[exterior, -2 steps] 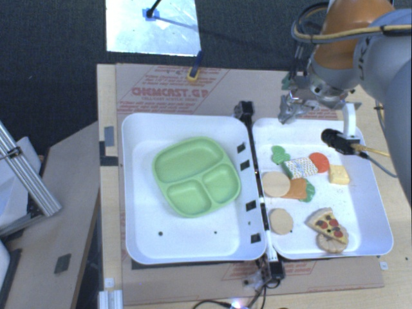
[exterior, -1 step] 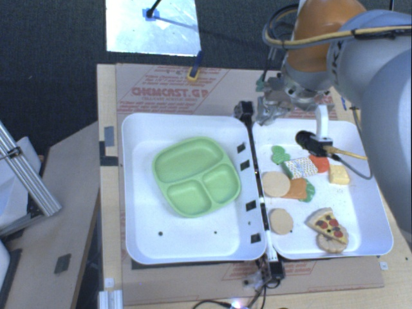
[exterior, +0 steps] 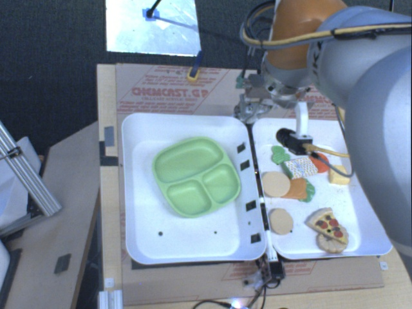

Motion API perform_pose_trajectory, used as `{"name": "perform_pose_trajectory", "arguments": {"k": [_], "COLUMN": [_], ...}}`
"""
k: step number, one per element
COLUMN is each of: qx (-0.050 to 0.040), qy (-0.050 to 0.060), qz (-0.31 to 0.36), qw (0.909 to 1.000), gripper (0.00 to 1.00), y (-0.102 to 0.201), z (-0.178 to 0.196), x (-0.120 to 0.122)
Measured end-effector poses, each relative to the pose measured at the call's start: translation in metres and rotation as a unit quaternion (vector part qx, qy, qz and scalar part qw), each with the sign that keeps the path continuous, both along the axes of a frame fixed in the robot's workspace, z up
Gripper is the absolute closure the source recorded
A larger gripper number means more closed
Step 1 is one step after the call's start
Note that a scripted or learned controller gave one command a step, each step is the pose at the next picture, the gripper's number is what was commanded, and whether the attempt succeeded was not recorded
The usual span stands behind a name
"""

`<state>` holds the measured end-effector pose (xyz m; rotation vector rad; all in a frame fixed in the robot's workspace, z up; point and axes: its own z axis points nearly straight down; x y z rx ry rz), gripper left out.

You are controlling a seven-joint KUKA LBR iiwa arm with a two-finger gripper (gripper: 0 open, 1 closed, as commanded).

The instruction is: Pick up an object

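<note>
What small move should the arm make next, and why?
Probably lower the gripper a little toward the right bin. It sits at the far end of the divider between the bins, above the toy food, with nothing visibly held.

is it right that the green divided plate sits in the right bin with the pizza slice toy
Not quite. The camera view shows the green divided plate in the left bin; the pizza slice toy is in the right bin.

Bright even overhead light, glare on the white bins (exterior: pixel 138 192), soft shadows, slightly blurred near arm (exterior: pixel 360 76)
</note>
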<state>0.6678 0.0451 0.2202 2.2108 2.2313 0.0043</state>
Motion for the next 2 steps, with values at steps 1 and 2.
{"name": "perform_pose_trajectory", "arguments": {"k": [1, 2], "qx": [0.0005, 0.0], "qy": [0.0, 0.0], "qz": [0.0, -0.001], "qw": [1.0, 1.0], "gripper": [1.0, 1.0], "y": [0.055, 0.073], "z": [-0.006, 0.014], "x": [-0.004, -0.01]}}
